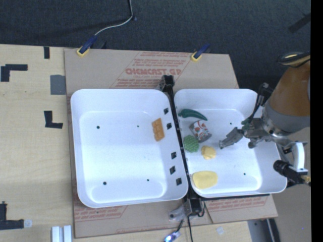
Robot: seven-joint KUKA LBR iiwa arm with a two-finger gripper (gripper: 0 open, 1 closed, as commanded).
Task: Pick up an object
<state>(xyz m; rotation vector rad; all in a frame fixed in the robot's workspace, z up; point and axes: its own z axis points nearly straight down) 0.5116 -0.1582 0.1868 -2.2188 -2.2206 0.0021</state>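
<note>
I see the gripper [228, 139] hovering over the middle of the right bin [252, 97], but I cannot tell how its jaws stand. Near that bin's left wall lie a green pepper [192, 114], a small red-and-white item [200, 129], a green lump [191, 143] and a yellow piece [208, 152]; a yellow slab [204, 179] sits by its front edge. An orange waffle piece [158, 129] lies near the left bin's [91, 102] right wall.

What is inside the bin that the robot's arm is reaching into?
The right bin holds a green pepper, a small patterned piece, a green lump and two yellow pieces. The gripper covers some floor.
</note>
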